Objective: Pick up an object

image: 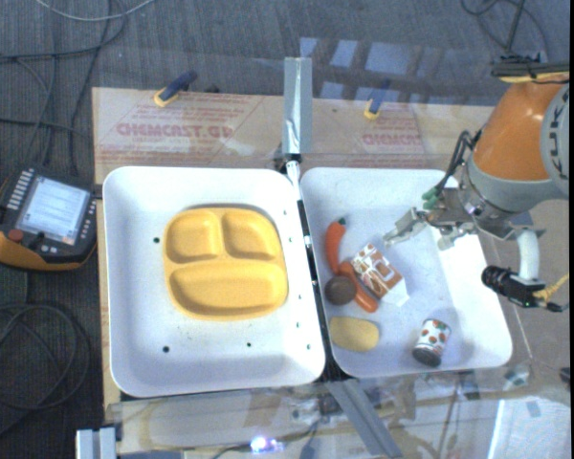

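The carton point(379, 273) is lying mid right bin point(478, 295), touching a carrot point(336, 242) and a brown ball point(341, 290); a potato point(354, 333) and can point(430, 341) are sitting nearer the front. The gripper point(408, 226) is hovering just above-right of the carton, fingers spread open, holding nothing. Approach step; the next move is calling for descent over the carton.

floor point(124, 46): dark grey carpet, ribbed texture
cables point(67, 8): thin white one loops across top left; black ones curl at left and top right
bench top point(210, 132): pale brown board with faded red print, under a clear sheet with glare
clamps point(175, 87): two, yellow and blue, on the board's far edge
handheld control unit point(43, 218): on floor at left, orange and black, screen lit
metal strip point(298, 103): grey, upright at the board's far middle
light: even, soft shadows
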